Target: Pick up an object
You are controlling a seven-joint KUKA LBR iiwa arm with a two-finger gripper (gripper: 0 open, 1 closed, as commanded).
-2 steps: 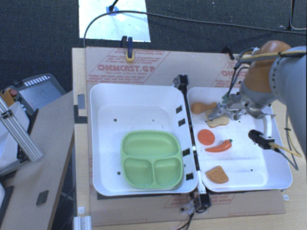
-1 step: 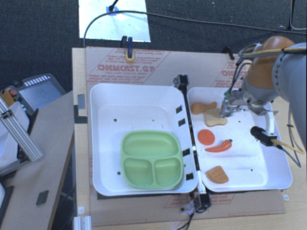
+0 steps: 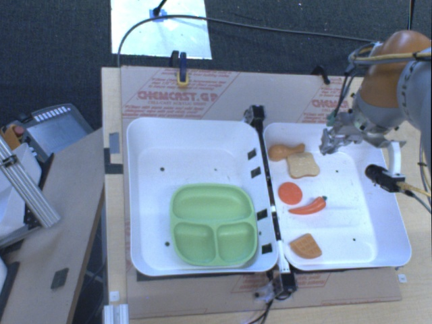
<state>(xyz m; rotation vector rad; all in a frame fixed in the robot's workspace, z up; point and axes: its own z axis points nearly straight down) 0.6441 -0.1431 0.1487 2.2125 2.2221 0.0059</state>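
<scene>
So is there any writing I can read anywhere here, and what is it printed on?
"CHEMCAST" in red, followed by characters too blurred to read for certain: on the brown protective sheet under the two white bins.
More red lettering on the same sheet near the hand: partly hidden, too blurred to read.
Faint red print along the sheet's front edge: unreadable.
The grey device at far left: no legible text.

Bare floor right of chili pepper

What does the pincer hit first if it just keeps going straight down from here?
Probably bare floor of the right bin, beside the bread slice. The pincer hangs just right of the slice; depth is unclear, so it might clip that slice's edge.
</scene>
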